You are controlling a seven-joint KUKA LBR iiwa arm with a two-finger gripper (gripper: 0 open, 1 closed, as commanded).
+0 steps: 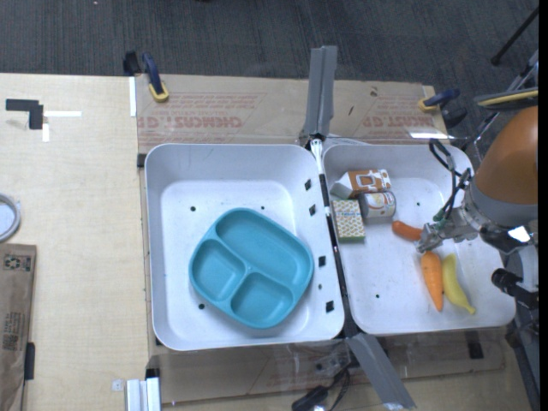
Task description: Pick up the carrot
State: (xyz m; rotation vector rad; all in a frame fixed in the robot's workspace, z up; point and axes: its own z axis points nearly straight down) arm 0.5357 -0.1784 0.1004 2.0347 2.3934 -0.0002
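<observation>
Carrot looks light, stiff, a bit slick; grab mid-body. It lies at 6 o'clock from the gripper, whose open-or-closed state I can't tell.

Red lettering runs across the cardboard sheet behind the bins, upside down from this angle and too faint to spell out with confidence. A recycling-type symbol sits on the brown paper bag at the left edge. The small boxes in the right bin carry printing, but it is too small to read.
</observation>
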